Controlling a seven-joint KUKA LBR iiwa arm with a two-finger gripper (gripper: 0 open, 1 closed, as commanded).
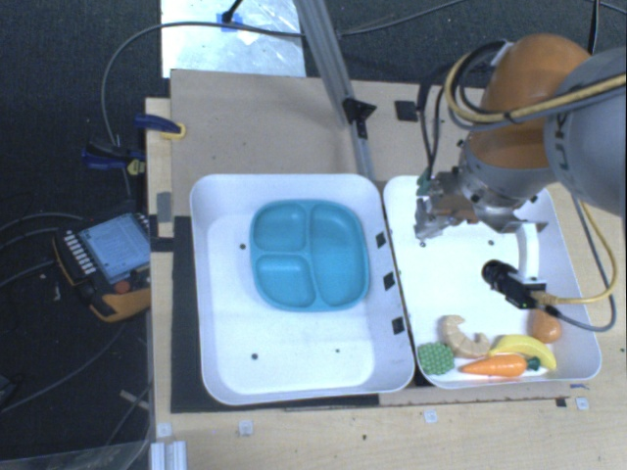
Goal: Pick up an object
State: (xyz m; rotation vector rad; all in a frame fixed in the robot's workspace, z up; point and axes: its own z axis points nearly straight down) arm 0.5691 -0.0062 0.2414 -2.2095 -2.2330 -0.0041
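Hovering over the far part of the right bin [411,262], the gripper [431,218] sits well apart from every candidate object, so this looks like the approach stage of a pick, with nothing between its fingers that I can see; whether those fingers are spread or closed cannot be told from this slanted view.

Taking the right bin as the landmark, the toy food is gathered at its near end: a carrot [495,366] along the near wall, a banana [529,349] just behind and touching it, a green piece [437,358] in the near-left corner, a tan curved piece [460,335] beside that, and a small orange item [547,327] toward the right wall. To the bin's left lies the left bin [211,262], holding a blue divided plate [311,255].

The next move probably calls for travelling toward the near end, choosing one piece (they are crowded) and descending squarely over it.
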